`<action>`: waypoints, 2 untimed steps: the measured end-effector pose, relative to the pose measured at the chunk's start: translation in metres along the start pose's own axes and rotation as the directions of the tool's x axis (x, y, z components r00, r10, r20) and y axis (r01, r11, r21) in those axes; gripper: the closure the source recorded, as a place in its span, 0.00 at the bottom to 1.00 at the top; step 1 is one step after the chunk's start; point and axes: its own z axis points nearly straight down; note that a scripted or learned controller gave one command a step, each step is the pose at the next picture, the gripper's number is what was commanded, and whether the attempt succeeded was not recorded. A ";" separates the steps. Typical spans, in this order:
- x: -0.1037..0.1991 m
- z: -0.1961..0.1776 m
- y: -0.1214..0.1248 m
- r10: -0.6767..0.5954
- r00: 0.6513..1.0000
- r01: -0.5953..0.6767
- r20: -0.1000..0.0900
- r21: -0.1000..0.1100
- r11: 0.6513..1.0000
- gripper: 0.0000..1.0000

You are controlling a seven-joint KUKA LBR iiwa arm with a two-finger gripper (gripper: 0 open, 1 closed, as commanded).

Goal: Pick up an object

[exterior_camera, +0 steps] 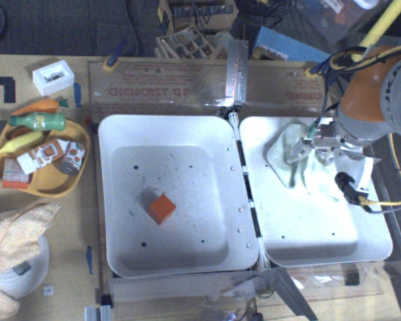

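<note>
Orange block waits in the left bin while my arm hangs over the right one.

The small orange block [162,208] lies alone on the floor of the left bin [120,134], a little below its middle, with bare white floor on every side and the bin walls well apart from it, so I judge a straight descent has plenty of room. My gripper [295,154] sits over the upper part of the right bin [321,246], above a pale, crumpled see-through thing [284,147]; I cannot tell how its fingers are set or whether it touches that thing. My worry: crossing to the block, the tool could clip the raised ridge [244,172] where the two bins meet, or drag the pale thing along. A black cable [351,187] dangling beside the wrist might also snag.
</note>
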 end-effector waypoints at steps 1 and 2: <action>0.020 0.013 -0.014 -0.020 1.000 0.020 0.003 0.005 1.000 0.00; 0.019 0.002 -0.013 -0.015 1.000 0.015 0.002 0.000 1.000 1.00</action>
